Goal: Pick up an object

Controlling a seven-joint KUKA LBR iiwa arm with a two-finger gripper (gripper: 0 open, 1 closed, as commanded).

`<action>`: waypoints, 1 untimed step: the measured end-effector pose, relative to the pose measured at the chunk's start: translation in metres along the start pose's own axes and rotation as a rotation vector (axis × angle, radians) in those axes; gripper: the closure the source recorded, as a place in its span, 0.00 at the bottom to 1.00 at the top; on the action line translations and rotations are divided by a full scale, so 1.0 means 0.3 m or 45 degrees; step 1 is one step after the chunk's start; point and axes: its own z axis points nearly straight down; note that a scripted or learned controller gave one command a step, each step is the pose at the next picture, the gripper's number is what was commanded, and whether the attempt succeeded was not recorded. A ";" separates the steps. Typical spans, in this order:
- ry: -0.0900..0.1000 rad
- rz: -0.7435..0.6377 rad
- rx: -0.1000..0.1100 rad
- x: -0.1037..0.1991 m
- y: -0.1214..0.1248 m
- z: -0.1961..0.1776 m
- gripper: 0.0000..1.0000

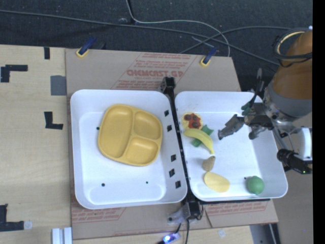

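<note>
The right bin (264,156) holds several small items. A red-topped piece (192,120) lies at the far left, with a yellow banana (202,138) and a green bit (196,142) just below it. Nearer the front are a brown lump (208,162), a pale yellow oval (216,182) and a green ball (255,185). My gripper (238,132) hangs over the bin's upper middle, right of the banana. Its two dark fingers are spread open with nothing between them.
A yellow divided plate (130,134) lies in the left bin (86,187). A black ridge with clips (175,146) separates the bins. Cables (203,32) run across the dark floor behind the cardboard. The arm's body (294,85) stands over the right bin's far right corner.
</note>
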 end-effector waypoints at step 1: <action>-0.002 -0.004 -0.012 0.001 0.006 -0.016 0.00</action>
